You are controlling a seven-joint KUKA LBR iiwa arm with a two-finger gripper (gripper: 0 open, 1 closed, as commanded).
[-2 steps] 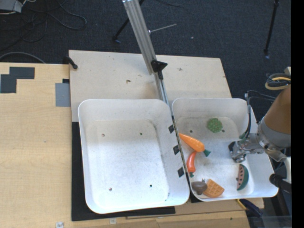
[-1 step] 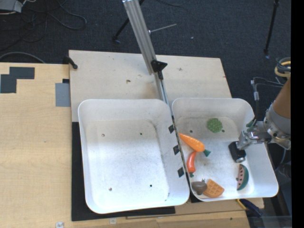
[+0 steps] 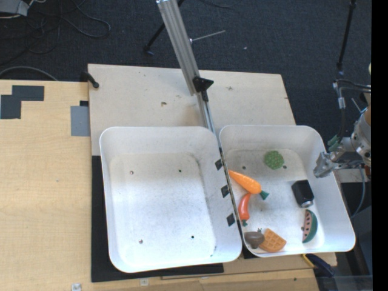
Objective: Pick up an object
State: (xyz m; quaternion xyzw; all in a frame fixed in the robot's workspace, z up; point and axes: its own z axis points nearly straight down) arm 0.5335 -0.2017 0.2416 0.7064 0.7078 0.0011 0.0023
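Observation:
The right bin [image 3: 276,132] holds several toy items. A green round piece [image 3: 274,159] lies near its back. An orange carrot [image 3: 245,181] and a red pepper [image 3: 244,207] lie by the divider. A black block [image 3: 302,193] sits right of centre, and a watermelon slice [image 3: 309,226] lies at the front right. A waffle-like orange piece [image 3: 273,242] and a brown piece [image 3: 254,239] rest at the front. My gripper [image 3: 325,163] hovers over the bin's right rim, apart from every item, with nothing visibly in it.
The left bin [image 3: 121,162] stands beside the right one. A slanted metal rail [image 3: 182,47] rises behind the bins, ending at the divider. Cables and a stand pole lie on the dark floor beyond the bench.

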